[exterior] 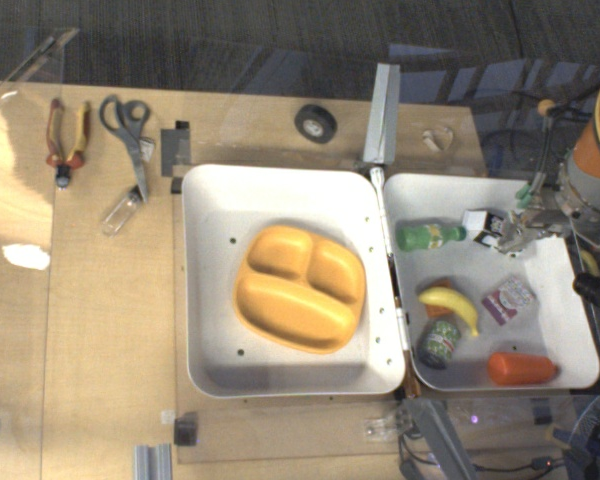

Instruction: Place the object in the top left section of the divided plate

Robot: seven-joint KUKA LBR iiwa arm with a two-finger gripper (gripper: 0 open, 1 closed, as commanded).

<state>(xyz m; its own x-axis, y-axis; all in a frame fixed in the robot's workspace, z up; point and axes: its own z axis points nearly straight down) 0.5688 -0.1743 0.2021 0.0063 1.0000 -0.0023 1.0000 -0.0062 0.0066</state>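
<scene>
Two white bins flank an orange divided plate; gripper hovers over the right bin near a green bottle, finger state unclear.

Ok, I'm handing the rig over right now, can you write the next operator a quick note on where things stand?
Gripper: at the back of the right bin, beside the green bottle; its grip can't be judged from this view.
Divided plate: in the left bin, no object in any of its sections.
Banana, can, orange carrot-like item and small packet lie in the right bin.
Done: nothing placed.
Left: pick an object and set it in the plate's top left section.
</scene>
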